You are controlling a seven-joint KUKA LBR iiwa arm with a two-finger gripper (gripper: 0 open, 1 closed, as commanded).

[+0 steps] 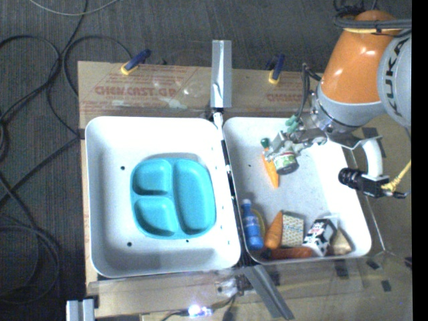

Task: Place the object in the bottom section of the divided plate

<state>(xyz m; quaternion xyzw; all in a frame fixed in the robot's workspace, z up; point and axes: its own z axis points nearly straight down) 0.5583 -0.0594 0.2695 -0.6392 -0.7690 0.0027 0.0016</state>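
On the surface, the pick-up step is judged to be in hand: the turquoise divided plastic plate (pixel 174 196) is seen in the left white shallow bin (pixel 100 179), its sections bare. In the right white bin (pixel 334 179), at upper centre, the pincer (pixel 289 147) is seen over a small orange carrot-shaped toy (pixel 270 170) and a small round can (pixel 286 162). Whether it is open or clamped cannot be told. A secure lift, then carriage leftward, is called for.

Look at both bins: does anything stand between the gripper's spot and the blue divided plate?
Only the two bins' adjoining rims lie between the gripper, over the right bin, and the divided plate in the left bin.
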